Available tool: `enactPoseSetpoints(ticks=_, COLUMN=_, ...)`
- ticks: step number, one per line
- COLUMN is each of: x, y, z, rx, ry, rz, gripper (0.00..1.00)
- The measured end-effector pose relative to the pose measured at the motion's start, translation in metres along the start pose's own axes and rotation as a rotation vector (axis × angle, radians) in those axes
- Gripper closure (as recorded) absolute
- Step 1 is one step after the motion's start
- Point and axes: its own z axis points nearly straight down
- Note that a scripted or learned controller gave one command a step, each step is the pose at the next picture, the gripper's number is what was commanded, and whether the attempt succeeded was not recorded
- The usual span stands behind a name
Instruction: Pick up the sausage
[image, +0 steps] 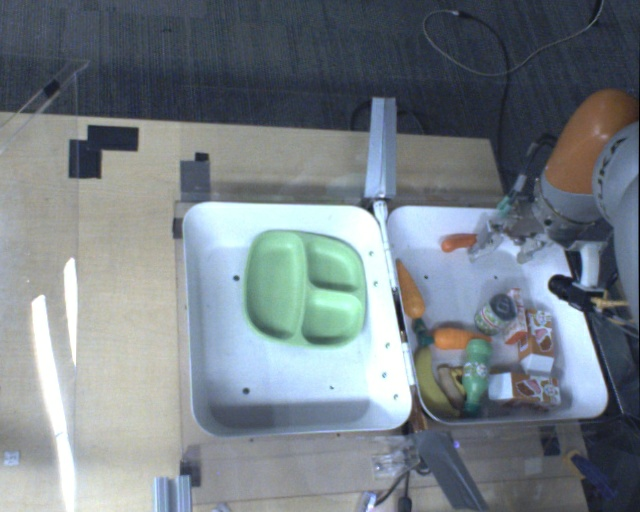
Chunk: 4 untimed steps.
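The tool (497, 237) is seen lowered into the right bin (580, 405), its opening not discernible, with the sausage (460, 241) lying just to its left, apparently touching; the snack boxes (535, 352) are found below it.

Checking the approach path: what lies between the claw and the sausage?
In the camera view, nothing: the claw sits right beside the sausage near the right bin's back wall, with bare white bin floor around them.
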Motion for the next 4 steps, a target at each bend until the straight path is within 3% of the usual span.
enactPoseSetpoints(ticks=1, x=0.000, y=0.000, z=0.000, rx=0.000, ry=0.000, rz=0.000, gripper=0.00)
enactPoseSetpoints(ticks=2, x=0.042, y=-0.002, z=0.000, rx=-0.004, ry=-0.008, rz=0.093, gripper=0.00)
enactPoseSetpoints(ticks=3, x=0.019, y=0.002, z=-0.027, rx=-0.017, ry=-0.007, rz=0.208, gripper=0.00)
enactPoseSetpoints(ticks=4, x=0.039, y=0.000, z=-0.001, rx=-0.012, ry=-0.008, rz=0.154, gripper=0.00)
